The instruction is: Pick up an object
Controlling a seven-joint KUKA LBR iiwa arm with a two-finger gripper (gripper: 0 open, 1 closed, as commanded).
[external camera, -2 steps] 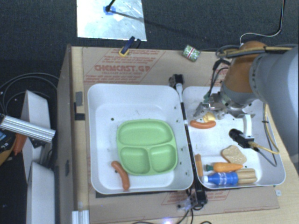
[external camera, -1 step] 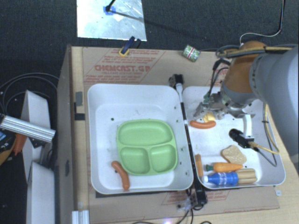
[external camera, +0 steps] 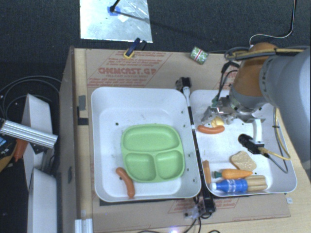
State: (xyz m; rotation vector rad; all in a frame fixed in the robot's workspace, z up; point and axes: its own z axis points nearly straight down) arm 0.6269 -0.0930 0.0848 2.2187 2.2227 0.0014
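- Camera view gives us the gripper [external camera: 215, 115] low in the right bin [external camera: 278, 174], near its far left corner; we cannot tell if it is apart or together.
- Just below it in our view lies a sausage [external camera: 210, 129], with a yellow piece [external camera: 218, 123] touching its upper side. We see nothing held.
- Nearer the front of this bin we find a bread slice [external camera: 243, 160], then a carrot [external camera: 237, 174], a blue bottle [external camera: 227, 185] and a tan roll [external camera: 255, 181] packed close along the front wall.
- An orange stick [external camera: 206, 171] lies against the bin's left wall.
- In the left bin [external camera: 111, 111] we see a green tray [external camera: 153, 152] with three compartments, and a left sausage [external camera: 126, 181] just beside its near left corner.
- Beyond the bins, a green can [external camera: 198, 55] sits on the board.
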